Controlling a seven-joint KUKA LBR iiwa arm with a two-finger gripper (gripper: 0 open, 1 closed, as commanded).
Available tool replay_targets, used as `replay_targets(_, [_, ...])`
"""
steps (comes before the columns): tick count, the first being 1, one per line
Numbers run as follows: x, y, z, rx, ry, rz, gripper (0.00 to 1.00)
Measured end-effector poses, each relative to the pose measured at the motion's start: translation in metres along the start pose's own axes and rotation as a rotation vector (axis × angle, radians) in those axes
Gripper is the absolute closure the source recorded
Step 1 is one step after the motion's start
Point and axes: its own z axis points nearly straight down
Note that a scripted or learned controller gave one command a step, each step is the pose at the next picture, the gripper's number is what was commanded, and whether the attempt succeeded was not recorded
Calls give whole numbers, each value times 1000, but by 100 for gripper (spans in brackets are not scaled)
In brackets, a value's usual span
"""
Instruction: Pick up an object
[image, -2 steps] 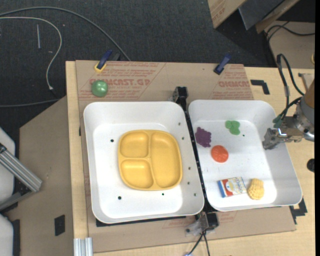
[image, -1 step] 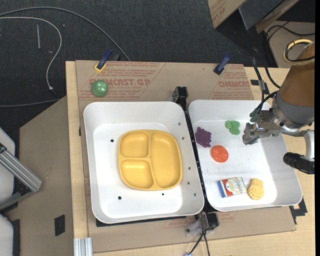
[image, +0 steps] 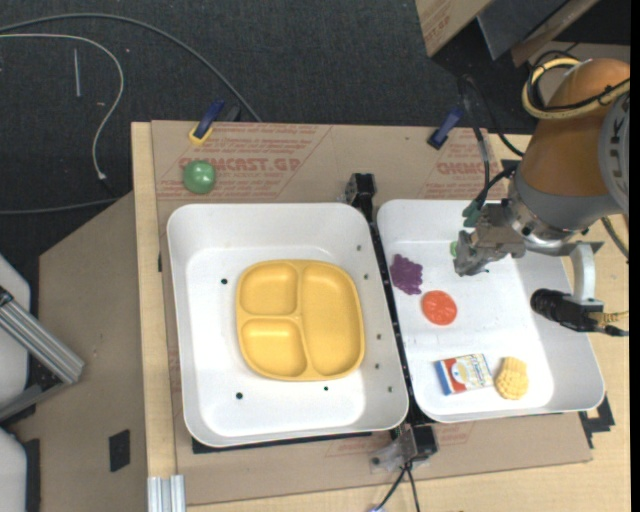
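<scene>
Four objects near tool (image: 470, 262)

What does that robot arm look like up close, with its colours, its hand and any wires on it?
The arm is a thick, rounded tube, grey with a broad orange band above the wrist. Its hand is a small, dark grey metal block with a bit of green on one side. Thin black cables run along the wrist, and a yellow cable loops near the top of the arm.

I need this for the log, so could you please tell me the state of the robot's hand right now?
Hand: above the right shallow white bin, near the purple toy; open or shut cannot be told.
</scene>
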Motion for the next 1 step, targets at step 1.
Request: replay_targets(1, [51, 11, 10, 2, 0, 2, 100])
